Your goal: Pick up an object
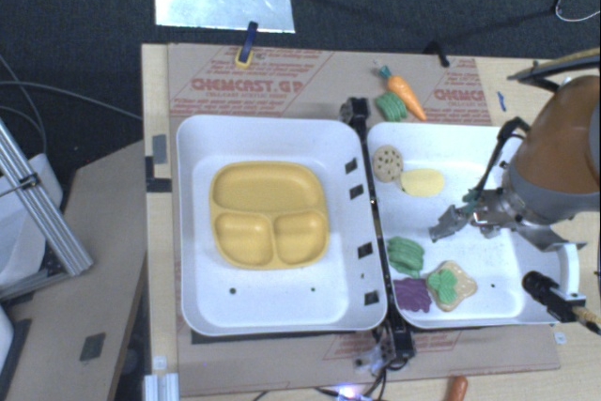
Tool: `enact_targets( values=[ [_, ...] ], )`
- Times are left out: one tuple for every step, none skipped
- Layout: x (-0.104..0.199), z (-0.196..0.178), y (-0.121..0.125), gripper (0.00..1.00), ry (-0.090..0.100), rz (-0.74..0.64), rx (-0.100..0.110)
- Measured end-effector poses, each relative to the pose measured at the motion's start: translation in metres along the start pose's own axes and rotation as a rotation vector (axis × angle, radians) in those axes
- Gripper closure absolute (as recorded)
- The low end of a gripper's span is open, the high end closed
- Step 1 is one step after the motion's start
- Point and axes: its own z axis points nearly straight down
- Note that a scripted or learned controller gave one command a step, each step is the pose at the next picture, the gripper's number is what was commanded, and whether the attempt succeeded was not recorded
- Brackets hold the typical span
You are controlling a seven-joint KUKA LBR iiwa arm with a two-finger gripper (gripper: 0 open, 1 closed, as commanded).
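1. White plastic forms both shallow bins: the left bin [192,230] carries a yellow divided plate [269,213], and the right bin [502,300] carries the small toy foods.
2. The grey arm [563,160] reaches in from the right, its orange band above the wrist, and the gripper [447,227] hangs over the middle of the right bin.
3. The gripper's fingers point left toward the divider between the bins; whether they are spread or closed cannot be told from this angle, and nothing is seen between them.
4. A round speckled cookie [387,163] lies near the bin's upper left corner, with a pale yellow piece [423,182] just beside it on the right.
5. A green leafy piece [407,254] lies below and left of the gripper tip, near it.
6. A purple piece [411,294] sits at the bin's lower left, and a tan toast with green topping [451,285] lies just to its right.
7. Outside the bins, a toy carrot [406,93] and a green item [391,107] rest on the cardboard [282,80] above the right bin.
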Motion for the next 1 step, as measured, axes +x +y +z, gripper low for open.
enact_targets(
  values=[
    [-0.0180, 0.0990, 0.0996, 0.00, -0.004, 0.006, 0.005]
  ],
)
